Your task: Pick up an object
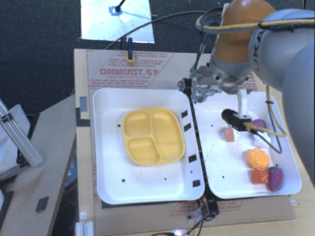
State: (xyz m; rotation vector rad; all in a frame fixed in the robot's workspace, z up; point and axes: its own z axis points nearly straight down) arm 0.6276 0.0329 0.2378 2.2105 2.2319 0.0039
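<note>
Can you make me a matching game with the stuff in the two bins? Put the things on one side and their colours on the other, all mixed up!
Things
1. divided plate
2. round fruit
3. bunch of grapes
4. leftmost block in the right-hand bin

Colours
A. purple
B. pink
C. yellow
D. orange

Right pairs: 1-C, 2-D, 3-A, 4-B.
</note>
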